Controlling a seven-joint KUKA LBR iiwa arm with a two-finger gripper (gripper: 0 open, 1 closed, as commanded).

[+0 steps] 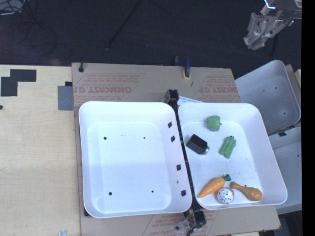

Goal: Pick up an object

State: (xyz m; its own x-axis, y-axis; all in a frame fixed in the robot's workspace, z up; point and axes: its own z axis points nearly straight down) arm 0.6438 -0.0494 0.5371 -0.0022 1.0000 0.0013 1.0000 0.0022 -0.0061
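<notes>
The right bin (269, 146) holds several small items. A green round fruit (213, 123) lies near its back, with a black block (197, 144) and a green ridged piece (227, 147) in the middle. Near the front edge lie an orange carrot (212, 186), a white dotted ball (225, 196) and a yellow-orange gourd (247, 191), close together. My gripper (257, 34) hangs high at the top right, well behind and above the right bin, far from every item. I see nothing in it.
The left bin (86, 156) sits beside the right one, a black hinge strip (178, 146) between them. Both rest on a cardboard sheet (123, 82). A blue clamp (186, 69) stands at the sheet's back edge. A grey metal plate (273, 95) lies right of the bins.
</notes>
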